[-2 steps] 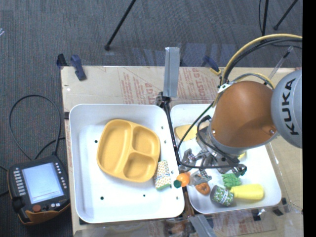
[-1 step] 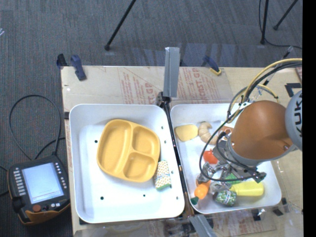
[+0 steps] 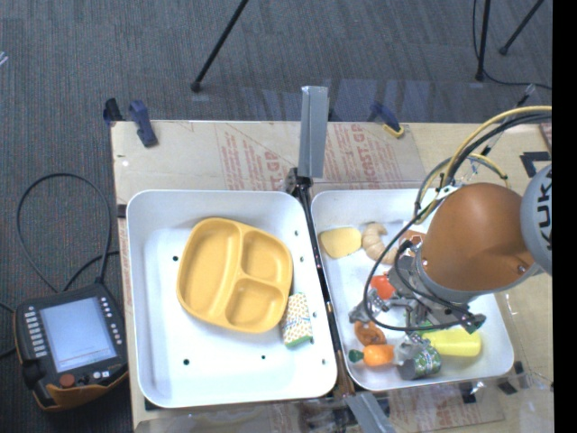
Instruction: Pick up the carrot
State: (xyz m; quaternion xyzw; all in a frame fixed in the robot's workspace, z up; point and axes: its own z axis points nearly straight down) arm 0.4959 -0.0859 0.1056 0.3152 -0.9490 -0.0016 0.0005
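The carrot (image 3: 377, 355), small and orange with a green tip on its left end, lies near the front edge of the right bin (image 3: 335, 289). My gripper (image 3: 395, 310) hangs low over the middle of that bin, just behind and slightly right of the carrot. The arm's large orange band (image 3: 473, 237) covers most of the gripper from above. Nothing shows the carrot lifted; it rests on the bin floor.
Around the carrot are a brown-orange piece (image 3: 368, 333), a red item (image 3: 382, 286), a yellow block (image 3: 457, 344) and a grey-green object (image 3: 419, 361). A pale yellow food (image 3: 340, 241) and a beige one (image 3: 373, 239) lie at the back. The left bin (image 3: 149, 242) holds a yellow divided plate (image 3: 236, 273) and a patterned packet (image 3: 297, 319).
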